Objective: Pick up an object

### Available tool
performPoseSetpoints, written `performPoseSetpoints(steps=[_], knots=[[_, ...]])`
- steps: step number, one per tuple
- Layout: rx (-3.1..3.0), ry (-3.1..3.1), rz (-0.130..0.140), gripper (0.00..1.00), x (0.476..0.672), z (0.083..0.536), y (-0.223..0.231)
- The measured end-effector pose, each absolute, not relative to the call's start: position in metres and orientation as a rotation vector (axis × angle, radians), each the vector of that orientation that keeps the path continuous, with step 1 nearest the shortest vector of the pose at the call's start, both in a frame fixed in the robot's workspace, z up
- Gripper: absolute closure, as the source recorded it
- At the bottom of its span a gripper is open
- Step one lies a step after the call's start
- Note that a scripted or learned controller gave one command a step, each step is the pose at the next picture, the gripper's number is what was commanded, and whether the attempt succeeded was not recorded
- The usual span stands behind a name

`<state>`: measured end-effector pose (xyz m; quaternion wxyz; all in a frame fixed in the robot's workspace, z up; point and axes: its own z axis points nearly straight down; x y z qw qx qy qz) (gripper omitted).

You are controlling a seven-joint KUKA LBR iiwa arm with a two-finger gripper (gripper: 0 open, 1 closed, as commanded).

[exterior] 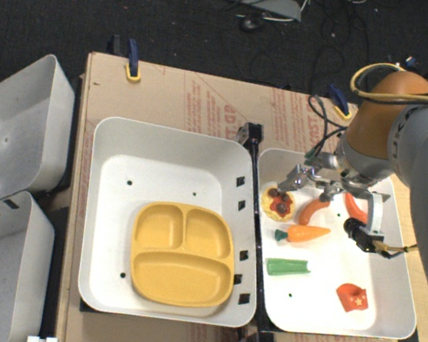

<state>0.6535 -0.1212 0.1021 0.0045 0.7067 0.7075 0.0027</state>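
Note:
The right white bin (pixel 392 275) holds several toy foods: a small round tart (pixel 278 204), an orange sausage (pixel 310 212), a carrot (pixel 307 234), a green piece (pixel 287 267), a red pepper chunk (pixel 352 298) and a red piece (pixel 355 206). My gripper (pixel 310 188) hangs over the bin's far part, just above the tart and the sausage. Its fingers stand open, one near the tart's far edge and one at the sausage's upper end. Nothing is held between them.
The left white bin (pixel 118 157) carries a yellow divided plate (pixel 182 254). A black divider with clips runs between the bins. A black part with a cable (pixel 360 233) hangs from the wrist over the right bin. Spare white bins lie at far left.

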Motion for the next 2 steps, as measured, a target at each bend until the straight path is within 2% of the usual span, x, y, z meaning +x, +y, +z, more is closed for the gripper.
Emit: performPoseSetpoints(steps=[1,2], knots=[[2.211,2.214,0.019,1.00,0.656,0.116,-0.120],[2.215,2.220,0.006,1.00,0.658,0.180,-0.120]])
